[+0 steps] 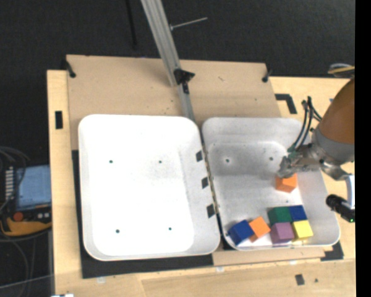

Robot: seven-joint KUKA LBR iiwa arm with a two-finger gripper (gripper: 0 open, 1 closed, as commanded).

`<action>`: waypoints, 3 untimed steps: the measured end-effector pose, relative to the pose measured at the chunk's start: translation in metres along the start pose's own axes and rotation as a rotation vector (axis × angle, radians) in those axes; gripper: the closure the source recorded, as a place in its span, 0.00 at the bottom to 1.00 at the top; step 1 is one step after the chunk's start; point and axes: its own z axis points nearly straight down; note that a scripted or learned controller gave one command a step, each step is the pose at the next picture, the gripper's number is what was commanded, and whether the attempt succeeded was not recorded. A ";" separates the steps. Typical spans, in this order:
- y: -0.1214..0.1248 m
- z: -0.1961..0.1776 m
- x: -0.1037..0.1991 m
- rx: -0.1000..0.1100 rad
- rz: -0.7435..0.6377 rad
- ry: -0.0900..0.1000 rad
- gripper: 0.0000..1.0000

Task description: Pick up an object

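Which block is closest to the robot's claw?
The orange block sitting alone just under the gripper. The other orange block lies with the coloured blocks along the right bin's front edge.

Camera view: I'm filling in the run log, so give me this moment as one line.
gripper: over right bin | directly above lone orange cube | grasp: unconfirmed | other blocks: clustered at near edge

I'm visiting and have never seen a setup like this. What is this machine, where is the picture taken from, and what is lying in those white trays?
One camera looks down at a slant on a wooden bench bearing two shallow white bins. The grey robot arm with an orange band reaches in from the right; its two-finger gripper sits just above a small orange cube in the right bin. Near that bin's front edge lie blue, orange, purple, green and yellow blocks. Whether anything is gripped cannot be told.
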 end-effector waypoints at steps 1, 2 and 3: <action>0.011 -0.048 0.002 0.026 -0.009 0.014 1.00; 0.014 -0.096 -0.001 0.025 -0.010 0.013 1.00; 0.012 -0.099 0.062 0.031 -0.013 0.017 1.00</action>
